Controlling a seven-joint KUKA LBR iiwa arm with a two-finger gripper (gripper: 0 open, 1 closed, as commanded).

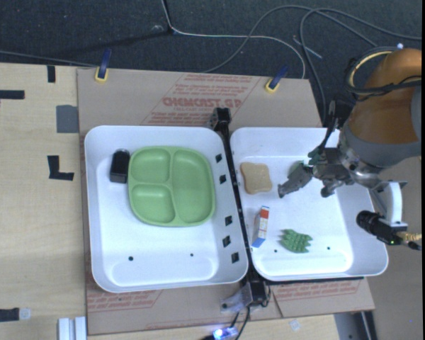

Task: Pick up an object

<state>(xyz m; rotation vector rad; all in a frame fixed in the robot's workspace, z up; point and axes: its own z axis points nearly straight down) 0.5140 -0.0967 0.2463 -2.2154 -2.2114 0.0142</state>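
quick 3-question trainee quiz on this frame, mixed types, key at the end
1. True or false: the green plate lies in the right bin.
2. Which object sits nearest the gripper?
A. black block
B. tan sponge
C. green toy
3. Fill in: the small red, white and blue box lies near the right bin's ____ wall, by the divider.

Key
1. False: it lies in the left bin.
2. B
3. left
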